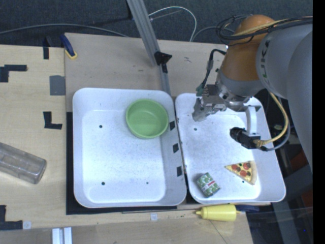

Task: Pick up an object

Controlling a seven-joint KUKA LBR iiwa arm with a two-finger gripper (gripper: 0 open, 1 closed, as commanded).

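Hanging over the far end of the right bin, the gripper is too blurred to tell whether it is released or clenched; nothing shows in it. Near that speckled white bin's front lie a flat pizza slice and a small green blocky packet. A smooth round green bowl sits in the left bin. A yellow bottle lies on the bench, just beside the right bin's front rim

Green bowl, yellow bottle
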